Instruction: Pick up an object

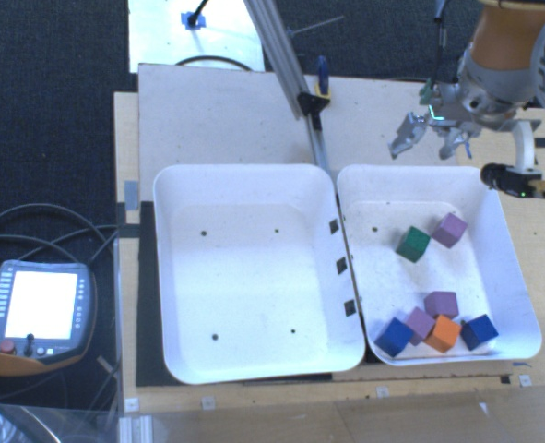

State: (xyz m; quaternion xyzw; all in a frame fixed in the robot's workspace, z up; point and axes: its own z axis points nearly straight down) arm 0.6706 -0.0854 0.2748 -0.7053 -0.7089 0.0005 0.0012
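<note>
Your pincer (pixel 429 142) is hanging released, grasping nothing, at twelve o'clock of the green cube (pixel 413 244).

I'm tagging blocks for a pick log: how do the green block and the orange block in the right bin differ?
The green block is dark green; the orange block is bright orange. The green block sits near the bin's middle with only a purple block close by, while the orange block is packed into a cluster near the front rim, between a purple block and a blue block. Both are small cubes of similar size in the right bin.
</note>
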